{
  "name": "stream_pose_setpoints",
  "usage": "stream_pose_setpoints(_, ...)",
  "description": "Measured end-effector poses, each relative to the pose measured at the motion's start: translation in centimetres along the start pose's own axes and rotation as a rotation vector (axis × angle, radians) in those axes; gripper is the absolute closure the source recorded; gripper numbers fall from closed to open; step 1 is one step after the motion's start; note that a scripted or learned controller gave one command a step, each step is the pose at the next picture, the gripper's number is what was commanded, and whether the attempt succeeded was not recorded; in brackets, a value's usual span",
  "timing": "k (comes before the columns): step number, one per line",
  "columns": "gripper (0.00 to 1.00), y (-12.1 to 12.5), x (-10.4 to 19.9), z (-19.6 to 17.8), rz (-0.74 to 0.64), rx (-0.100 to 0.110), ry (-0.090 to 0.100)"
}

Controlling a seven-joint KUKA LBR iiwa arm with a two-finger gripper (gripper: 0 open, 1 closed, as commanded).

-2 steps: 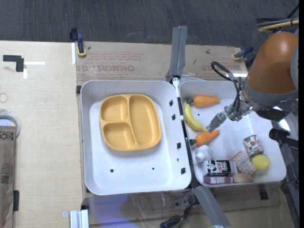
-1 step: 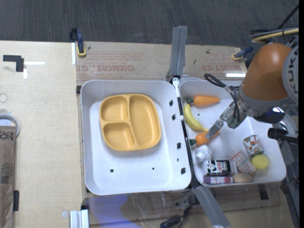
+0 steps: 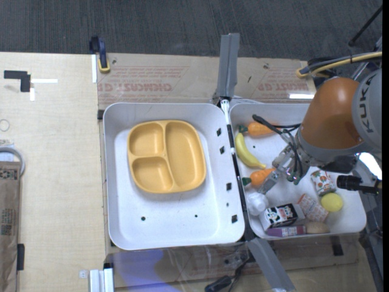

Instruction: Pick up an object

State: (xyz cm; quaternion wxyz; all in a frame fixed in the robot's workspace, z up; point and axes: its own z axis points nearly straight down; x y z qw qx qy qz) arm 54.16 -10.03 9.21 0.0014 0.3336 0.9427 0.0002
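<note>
the small orange carrot point(image 3: 261, 176) lies in the right-hand bin point(image 3: 358, 221), its long axis running left to right with a slight upward tilt, just below the banana point(image 3: 246, 152). the arm point(image 3: 331, 117) reaches in from the frame's right, wrist angled down-left; the gripper point(image 3: 281, 170) sits touching the carrot's right end, its opening cannot be made out

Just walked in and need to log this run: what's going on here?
The KUKA arm reaches in from the right over the right bin, which holds toy food: a banana, two carrots, a lemon and a few small cartons. Its gripper hangs low beside the nearer carrot, with nothing visibly between its fingers. The left bin holds a yellow divided plate. No pick shows as made yet.
</note>
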Motion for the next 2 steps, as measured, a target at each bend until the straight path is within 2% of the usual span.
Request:
stream_pose_setpoints(1, 1.00, -0.1, -0.1, -0.9, 0.007, -0.002, 0.000)
stream_pose_setpoints(2, 1.00, 6.3, 0.6, -9.9, 0.253, 0.002, 0.002)
